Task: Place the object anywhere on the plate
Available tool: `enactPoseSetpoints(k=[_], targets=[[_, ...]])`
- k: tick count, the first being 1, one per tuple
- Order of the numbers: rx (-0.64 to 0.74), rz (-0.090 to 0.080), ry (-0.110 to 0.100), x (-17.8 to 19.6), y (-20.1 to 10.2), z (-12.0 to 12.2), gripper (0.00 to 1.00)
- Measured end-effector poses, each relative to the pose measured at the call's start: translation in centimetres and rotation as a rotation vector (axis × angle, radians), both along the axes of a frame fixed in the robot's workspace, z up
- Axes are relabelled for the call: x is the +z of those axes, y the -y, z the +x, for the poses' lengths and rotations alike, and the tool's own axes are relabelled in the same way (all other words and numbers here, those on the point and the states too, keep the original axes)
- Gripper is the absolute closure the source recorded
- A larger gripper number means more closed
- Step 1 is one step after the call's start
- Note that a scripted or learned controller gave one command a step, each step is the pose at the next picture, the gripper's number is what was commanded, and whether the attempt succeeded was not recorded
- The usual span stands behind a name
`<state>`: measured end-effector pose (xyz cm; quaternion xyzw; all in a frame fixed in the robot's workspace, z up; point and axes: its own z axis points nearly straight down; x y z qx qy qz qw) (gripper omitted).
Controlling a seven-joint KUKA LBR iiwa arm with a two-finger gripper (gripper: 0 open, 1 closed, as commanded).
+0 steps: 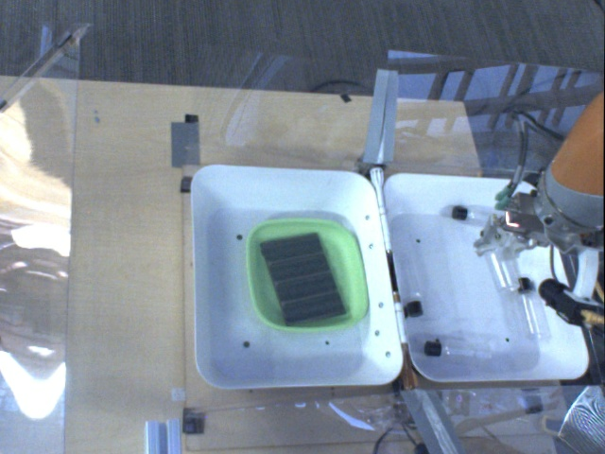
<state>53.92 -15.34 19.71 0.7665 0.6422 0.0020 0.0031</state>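
While the gripper [515,253] hangs over the right bin [473,357] at frame right, its transparent fingers look spread apart with nothing between them. The dark ridged block [302,278] already lies flat on the green plate [260,291] in the left bin [217,348], frame centre. Risk: another pick could drag it off. Pale wood bench [123,253], glare at left, dark carpet along the top.

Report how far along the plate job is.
Looks done: the dark block already lies flat on the green plate in the left bin. In hand: nothing visible; the pincer is over the right bin. Left: apparently nothing, perhaps pulling the arm away.
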Motion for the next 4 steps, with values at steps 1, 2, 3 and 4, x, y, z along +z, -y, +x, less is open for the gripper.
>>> enactPoseSetpoints(k=[1, 2, 3, 4], targets=[[0.119, 0.002, -0.001, 1.5, -9.8, -0.6, 1.00], [0.264, 0.002, -0.002, -1.2, -14.8, -2.4, 1.00], [0.263, 0.001, -0.002, -1.2, -14.7, -2.4, 0.00], [0.263, 0.002, -0.001, -1.2, -21.9, -2.0, 0.00]])
